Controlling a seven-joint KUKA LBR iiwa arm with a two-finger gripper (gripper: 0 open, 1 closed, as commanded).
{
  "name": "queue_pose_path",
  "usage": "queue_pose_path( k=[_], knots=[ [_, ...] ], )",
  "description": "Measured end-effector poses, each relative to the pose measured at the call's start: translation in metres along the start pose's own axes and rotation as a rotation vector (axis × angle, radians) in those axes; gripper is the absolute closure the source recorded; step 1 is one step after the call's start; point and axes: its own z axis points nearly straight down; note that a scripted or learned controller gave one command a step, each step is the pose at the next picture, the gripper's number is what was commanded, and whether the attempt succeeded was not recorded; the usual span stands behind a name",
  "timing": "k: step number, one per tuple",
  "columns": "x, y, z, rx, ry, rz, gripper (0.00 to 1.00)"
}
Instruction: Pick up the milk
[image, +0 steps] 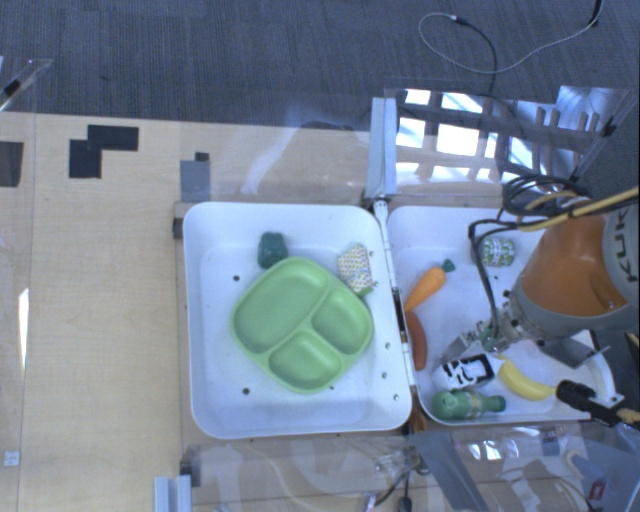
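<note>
Two white bins (200, 330) sit side by side; fingers (487, 338), state unclear, hover just above the milk (468, 371).

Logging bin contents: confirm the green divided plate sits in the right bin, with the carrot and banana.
Not quite. The camera view shows the green divided plate in the left bin; the carrot and banana lie in the right bin.

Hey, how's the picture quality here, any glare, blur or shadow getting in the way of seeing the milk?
Camera view: even, soft lighting and faint shadows. Bright glare falls on the metal frame behind the right bin, and clear panels along the bench edges add pale reflections. The milk is small and slightly soft, its black-and-white pattern readable, right beside the gripper, whose tips are blurry.
</note>
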Motion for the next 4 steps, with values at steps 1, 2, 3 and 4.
queue_pose_path(
  k=[1, 2, 3, 4],
  knots=[
    [0.0, 0.003, -0.012, -0.007, -0.002, -0.002, 1.0],
    [0.0, 0.003, -0.012, -0.006, -0.002, -0.002, 0.0],
    [0.016, -0.003, -0.002, -0.007, -0.006, -0.187, 0.0],
    [0.017, 0.0, -0.013, -0.01, -0.004, -0.188, 1.0]
  ],
)
